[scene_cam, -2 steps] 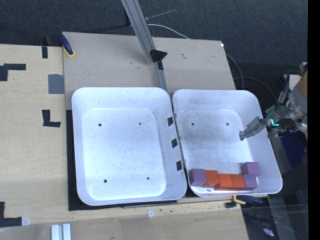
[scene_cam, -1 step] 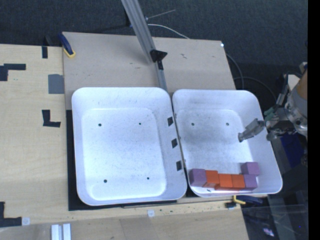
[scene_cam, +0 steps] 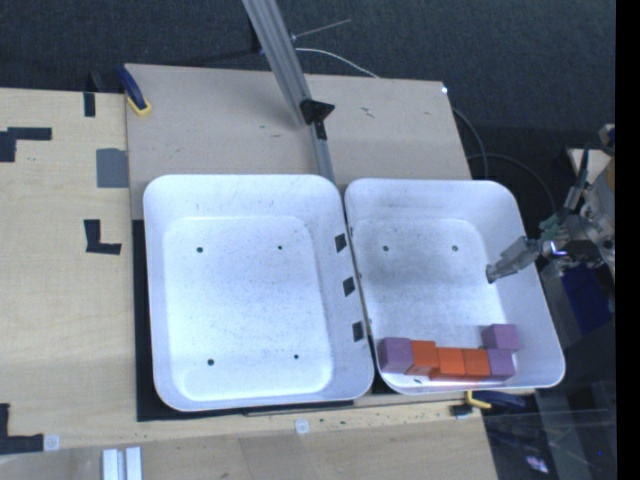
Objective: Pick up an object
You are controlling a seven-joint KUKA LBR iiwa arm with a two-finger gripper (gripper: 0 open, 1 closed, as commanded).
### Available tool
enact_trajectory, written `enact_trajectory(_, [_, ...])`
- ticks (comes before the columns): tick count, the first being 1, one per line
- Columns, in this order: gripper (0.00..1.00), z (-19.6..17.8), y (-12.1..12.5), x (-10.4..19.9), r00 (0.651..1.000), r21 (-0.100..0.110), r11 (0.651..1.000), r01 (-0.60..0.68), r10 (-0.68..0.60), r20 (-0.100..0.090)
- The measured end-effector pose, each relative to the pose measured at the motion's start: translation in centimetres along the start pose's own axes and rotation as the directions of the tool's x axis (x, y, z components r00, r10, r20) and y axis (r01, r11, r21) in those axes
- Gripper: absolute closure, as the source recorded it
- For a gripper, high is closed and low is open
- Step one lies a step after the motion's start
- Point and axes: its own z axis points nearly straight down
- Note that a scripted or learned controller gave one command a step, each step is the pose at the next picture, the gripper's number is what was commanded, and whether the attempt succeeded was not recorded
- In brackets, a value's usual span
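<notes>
Nearest the camera, a row of blocks (scene_cam: 452,358) is seen packed along the front wall of the right bin (scene_cam: 440,200): a purple block (scene_cam: 396,352) at the left end, orange blocks (scene_cam: 448,361) in the middle, and two purple blocks (scene_cam: 503,351) stacked at the right end. The pieces are touching one another and the wall. Farther back, at the bin's right rim, the gripper (scene_cam: 505,265) is held above the floor, well apart from the row; nothing is seen between its jaws, and whether they stand wide or narrow cannot be told. The left bin (scene_cam: 160,208) lies beside it. A clean pick is judged to require a descent over an end block, where one face is free, with the jaws set across the row rather than along it.
</notes>
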Motion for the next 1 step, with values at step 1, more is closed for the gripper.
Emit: enact_trajectory(1, [0.00,7.31,1.67,-1.40,1.000,0.007,1.000,-0.003,0.003,-0.001])
